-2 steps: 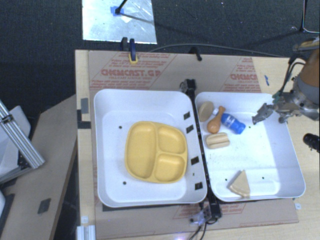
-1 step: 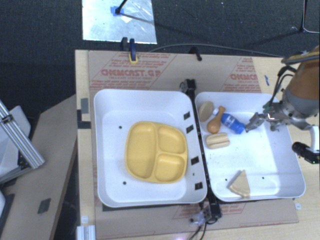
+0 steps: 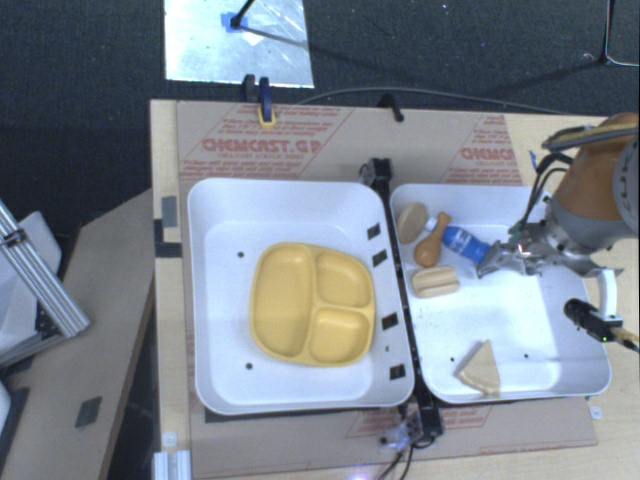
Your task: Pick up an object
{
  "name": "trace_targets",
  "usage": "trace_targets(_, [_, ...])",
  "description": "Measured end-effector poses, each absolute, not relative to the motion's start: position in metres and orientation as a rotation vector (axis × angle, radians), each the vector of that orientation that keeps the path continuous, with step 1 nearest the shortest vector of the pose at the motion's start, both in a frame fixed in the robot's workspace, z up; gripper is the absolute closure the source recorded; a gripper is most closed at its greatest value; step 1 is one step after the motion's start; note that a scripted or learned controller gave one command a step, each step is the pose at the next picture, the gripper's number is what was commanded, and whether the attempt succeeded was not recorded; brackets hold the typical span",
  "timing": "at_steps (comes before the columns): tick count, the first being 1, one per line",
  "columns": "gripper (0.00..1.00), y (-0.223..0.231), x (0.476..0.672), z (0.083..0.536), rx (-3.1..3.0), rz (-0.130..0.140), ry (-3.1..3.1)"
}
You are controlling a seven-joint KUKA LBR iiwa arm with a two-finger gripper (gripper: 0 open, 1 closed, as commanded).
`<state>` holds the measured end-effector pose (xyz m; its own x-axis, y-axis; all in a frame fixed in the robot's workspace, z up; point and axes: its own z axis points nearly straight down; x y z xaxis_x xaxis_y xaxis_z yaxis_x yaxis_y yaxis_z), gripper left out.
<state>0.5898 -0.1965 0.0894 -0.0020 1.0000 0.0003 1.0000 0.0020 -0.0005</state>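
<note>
Here, in the camera view, two white bins are shown side by side on the bench [image 3: 300,133]. The left bin [image 3: 225,268] carries a yellow divided plate [image 3: 312,303]. The right bin [image 3: 540,338] carries the candidate objects: a blue-and-white bottle [image 3: 464,242], a tan roll-shaped piece [image 3: 435,282], a brown pear-shaped piece [image 3: 430,243], a pale rounded piece [image 3: 411,221] at the bin's far left corner, and a tan wedge [image 3: 481,369] lying apart near the front wall.

The bottle is judged the likeliest target, since it lies just beside the gripper [image 3: 497,259]. It is probably light, stiff and smooth-skinned, so slipping is to be expected; being laid on its side, it is best taken across the middle of its body, not at the cap end. The neighbouring brown piece touches or nearly touches the bottle's white end, so crowding on that side is to be allowed for.

The gripper is seen low in the right bin, its tip at or against the bottle's blue end. Whether it is parted or closed cannot be told, and nothing is seen clamped in it
</note>
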Motion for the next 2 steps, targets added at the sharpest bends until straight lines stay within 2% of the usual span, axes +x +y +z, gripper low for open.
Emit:
trace_targets(1, [1.00, -0.197, 0.591, 0.103, -2.222, -0.003, -2.228])
trace_targets(2, [1.00, -0.205, 0.598, 0.151, -2.222, -0.004, -2.229])
